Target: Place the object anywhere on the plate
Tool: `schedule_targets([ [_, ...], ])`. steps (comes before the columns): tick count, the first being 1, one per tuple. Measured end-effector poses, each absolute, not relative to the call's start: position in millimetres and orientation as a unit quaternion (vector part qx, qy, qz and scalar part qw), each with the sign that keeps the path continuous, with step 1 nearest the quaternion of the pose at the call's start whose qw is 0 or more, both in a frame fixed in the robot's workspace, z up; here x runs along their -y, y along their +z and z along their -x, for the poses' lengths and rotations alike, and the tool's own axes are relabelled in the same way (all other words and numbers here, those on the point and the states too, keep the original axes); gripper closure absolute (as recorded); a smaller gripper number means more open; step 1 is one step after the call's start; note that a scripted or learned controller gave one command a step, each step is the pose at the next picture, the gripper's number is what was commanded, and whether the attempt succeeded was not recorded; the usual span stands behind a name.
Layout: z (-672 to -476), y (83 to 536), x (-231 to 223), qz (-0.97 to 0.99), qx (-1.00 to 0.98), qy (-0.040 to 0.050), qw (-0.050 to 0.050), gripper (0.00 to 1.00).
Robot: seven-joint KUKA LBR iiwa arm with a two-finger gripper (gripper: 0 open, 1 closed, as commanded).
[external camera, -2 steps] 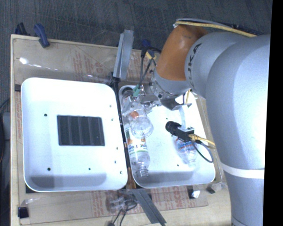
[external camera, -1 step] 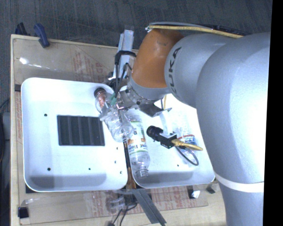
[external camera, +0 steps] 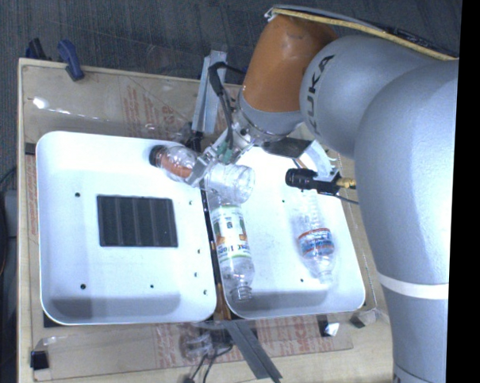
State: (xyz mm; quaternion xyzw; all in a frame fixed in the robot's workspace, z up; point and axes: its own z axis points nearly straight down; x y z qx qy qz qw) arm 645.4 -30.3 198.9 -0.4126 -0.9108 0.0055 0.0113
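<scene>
Altogether three bottles (external camera: pixel 231 246), one dark plate (external camera: pixel 137 221).

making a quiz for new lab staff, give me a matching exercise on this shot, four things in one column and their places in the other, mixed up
Things:
1. dark ribbed plate
2. bottle with dark cap
3. bottle with white and green label
4. bottle with blue and red label

Places:
A. right bin, right side
B. left bin, top right corner
C. left bin, middle
D. right bin, along its left wall

Pairs: 1-C, 2-B, 3-D, 4-A
</scene>
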Motion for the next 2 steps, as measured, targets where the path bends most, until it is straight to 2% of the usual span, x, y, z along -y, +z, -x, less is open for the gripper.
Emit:
schedule_targets([
  [1, -603.4, 190.8, -13.5, 0.281, 0.960, 0.0011, 0.002, 1.00],
  [2, -603.8, 191.4, -13.1, 0.281, 0.960, 0.0009, 0.001, 0.00],
])
